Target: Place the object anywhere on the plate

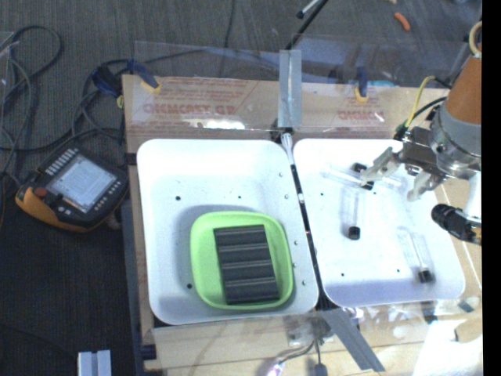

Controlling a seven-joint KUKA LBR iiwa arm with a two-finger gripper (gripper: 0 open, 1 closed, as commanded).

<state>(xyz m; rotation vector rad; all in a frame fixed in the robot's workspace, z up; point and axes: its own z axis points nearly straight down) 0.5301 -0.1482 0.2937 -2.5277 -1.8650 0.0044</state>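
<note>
- The plate (202, 245) is light green, squarish with rounded corners and a raised rim. It lies flat in the left bin (168, 202), toward that bin's near edge.
- The object (246, 263) is a dark grey, rectangular block with ribs running crosswise over its top. It lies flat on the plate, filling much of the middle and right part, its long side running from the far rim to the near rim, tilted slightly.
</note>
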